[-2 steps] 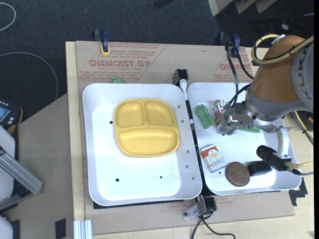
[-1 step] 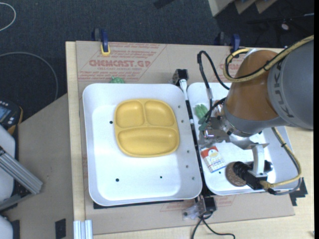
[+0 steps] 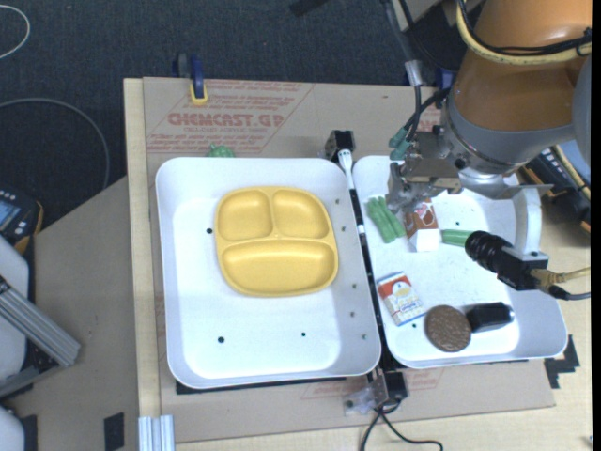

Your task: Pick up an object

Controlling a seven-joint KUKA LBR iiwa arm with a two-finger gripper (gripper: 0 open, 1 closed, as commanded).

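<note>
The arm [image 3: 526, 54] — cropped at top and right — hides the right bin's [image 3: 470, 346] far corner.

I count two white bins [image 3: 188, 280], one yellow divided plate [image 3: 276, 240], two green pieces [image 3: 383, 220] and [image 3: 454, 238], one small red-and-white carton [image 3: 401, 299], one brown disc [image 3: 447, 328], one black block [image 3: 490, 317], one small white piece [image 3: 427, 241] and one brown packet [image 3: 422, 218].

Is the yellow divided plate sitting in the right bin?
No, the yellow divided plate lies in the left bin, apart from the cluttered right bin.
</note>
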